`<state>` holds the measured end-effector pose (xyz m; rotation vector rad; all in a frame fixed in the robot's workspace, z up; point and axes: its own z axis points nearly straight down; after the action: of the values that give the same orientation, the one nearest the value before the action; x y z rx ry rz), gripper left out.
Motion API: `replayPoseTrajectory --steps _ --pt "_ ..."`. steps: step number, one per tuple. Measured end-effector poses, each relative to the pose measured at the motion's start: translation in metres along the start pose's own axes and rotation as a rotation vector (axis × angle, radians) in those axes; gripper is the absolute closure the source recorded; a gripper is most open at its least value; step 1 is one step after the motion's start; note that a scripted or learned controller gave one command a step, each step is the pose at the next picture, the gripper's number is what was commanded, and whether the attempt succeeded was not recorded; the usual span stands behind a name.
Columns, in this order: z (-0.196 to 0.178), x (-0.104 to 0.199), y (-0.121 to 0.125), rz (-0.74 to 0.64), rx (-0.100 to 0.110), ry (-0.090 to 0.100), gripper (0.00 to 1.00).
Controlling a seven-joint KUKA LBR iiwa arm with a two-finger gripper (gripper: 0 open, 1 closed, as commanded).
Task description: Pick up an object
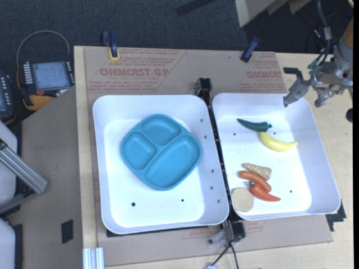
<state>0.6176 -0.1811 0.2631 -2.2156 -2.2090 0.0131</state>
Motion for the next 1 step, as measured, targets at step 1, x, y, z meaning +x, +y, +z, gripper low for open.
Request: replayPoseTrajectory --steps 1 --pt "-0.0083 0.0008 0.0021 -0.003 -0.014 -0.003 0.00"
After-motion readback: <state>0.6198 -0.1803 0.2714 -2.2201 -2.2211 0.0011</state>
